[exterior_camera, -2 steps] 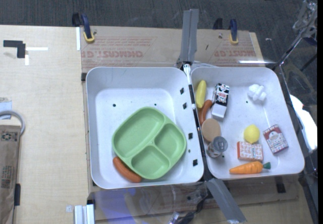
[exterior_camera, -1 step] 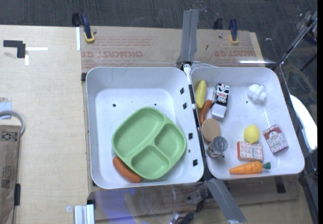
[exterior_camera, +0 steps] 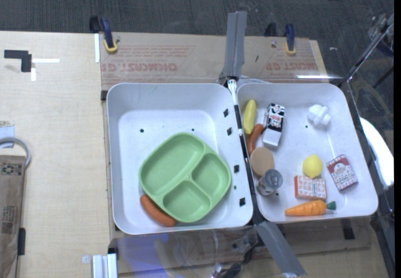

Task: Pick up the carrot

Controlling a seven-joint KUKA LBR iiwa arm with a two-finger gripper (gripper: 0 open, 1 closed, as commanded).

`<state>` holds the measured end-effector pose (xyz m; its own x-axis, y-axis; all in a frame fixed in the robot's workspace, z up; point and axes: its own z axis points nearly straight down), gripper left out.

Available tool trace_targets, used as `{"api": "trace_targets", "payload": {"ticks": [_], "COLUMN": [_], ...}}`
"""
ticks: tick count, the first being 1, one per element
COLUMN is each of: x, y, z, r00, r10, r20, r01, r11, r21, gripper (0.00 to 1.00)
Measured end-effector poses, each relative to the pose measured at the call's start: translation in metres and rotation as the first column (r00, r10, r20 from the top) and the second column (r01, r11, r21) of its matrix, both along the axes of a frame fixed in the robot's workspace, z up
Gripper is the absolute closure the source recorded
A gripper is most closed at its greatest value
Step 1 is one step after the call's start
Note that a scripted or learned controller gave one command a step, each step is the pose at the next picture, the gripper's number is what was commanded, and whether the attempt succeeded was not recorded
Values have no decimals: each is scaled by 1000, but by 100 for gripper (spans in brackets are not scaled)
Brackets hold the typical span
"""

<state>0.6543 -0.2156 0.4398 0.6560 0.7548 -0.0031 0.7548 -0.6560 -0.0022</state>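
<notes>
A smooth, tapered orange carrot point(exterior_camera: 306, 209) with a green stub lies at the right bin's point(exterior_camera: 357, 139) near edge.

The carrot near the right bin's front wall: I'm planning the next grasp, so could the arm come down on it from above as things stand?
Probably yes. The carrot lies flat with nothing on top. The red-and-white box sits close behind and the right bin wall close in front, so finger room is tight.

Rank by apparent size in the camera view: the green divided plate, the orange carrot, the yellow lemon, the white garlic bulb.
1. Green divided plastic plate
2. Orange toy carrot with green tip
3. Round yellow lemon and white garlic bulb: too alike to rank.
</notes>
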Motion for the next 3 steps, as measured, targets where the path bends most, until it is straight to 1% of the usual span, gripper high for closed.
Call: {"api": "trace_targets", "payload": {"ticks": [1,2,3], "x": [-5,-24,-23], "y": [2,-4,-3], "z": [0,0,7], "r00": [991,970,970], "r10": [-137,-245,-241], "r20": [-2,-2,-6], "r01": [137,245,241], "r11": [991,970,971], "r21": [1,1,-1], "gripper": [100,100,100]}}
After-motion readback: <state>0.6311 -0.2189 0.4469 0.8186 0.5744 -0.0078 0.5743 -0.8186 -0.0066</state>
